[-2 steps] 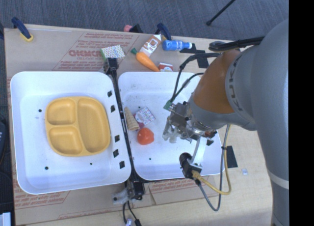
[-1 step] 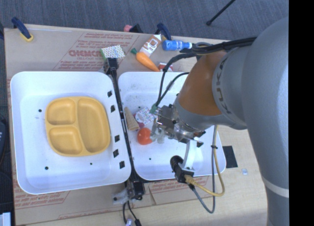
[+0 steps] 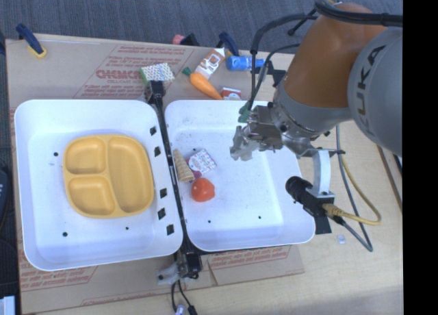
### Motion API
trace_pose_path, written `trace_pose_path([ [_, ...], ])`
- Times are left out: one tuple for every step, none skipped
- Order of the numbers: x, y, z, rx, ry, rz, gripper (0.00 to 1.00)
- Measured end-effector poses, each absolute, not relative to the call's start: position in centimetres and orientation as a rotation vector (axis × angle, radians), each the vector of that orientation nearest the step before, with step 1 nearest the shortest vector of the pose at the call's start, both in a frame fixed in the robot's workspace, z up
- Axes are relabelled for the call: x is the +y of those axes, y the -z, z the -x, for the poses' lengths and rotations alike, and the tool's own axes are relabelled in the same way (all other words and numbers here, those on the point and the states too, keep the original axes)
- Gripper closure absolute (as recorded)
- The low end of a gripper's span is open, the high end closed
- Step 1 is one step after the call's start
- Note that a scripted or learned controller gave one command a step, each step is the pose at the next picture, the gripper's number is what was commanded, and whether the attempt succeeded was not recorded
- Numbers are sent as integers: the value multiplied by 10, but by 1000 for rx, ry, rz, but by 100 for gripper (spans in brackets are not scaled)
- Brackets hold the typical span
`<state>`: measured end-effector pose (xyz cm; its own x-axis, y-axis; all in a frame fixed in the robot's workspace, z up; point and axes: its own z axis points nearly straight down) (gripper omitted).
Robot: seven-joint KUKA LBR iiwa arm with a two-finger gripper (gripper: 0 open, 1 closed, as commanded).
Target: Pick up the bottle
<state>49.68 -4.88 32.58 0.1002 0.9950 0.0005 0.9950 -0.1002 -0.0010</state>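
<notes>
White with an orange cap end, the bottle (image 3: 208, 64) lies on the cardboard behind the right bin (image 3: 274, 228), beside a carrot (image 3: 204, 85). The gripper (image 3: 241, 144) hangs over that bin's far right part, well apart from the bottle, with nothing seen between its fingers; their spread cannot be told. A tomato (image 3: 202, 190) and packet (image 3: 202, 162) lie below-left of it.

You see a bulky grey arm (image 3: 373, 87) with a broad orange band and dark lettering on its right flank. Black cables loop over its far side, and a yellow cable trails off its near side. Its tool (image 3: 243, 144) is bare silvery metal.
</notes>
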Motion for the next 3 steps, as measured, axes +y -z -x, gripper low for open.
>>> trace_pose_path([
  [-25,-199,-475,-2013,-7,2404,100],
  [-96,-366,-477,-2175,0,2269,100],
  [-101,-222,-486,-1685,-5,2645,100],
])
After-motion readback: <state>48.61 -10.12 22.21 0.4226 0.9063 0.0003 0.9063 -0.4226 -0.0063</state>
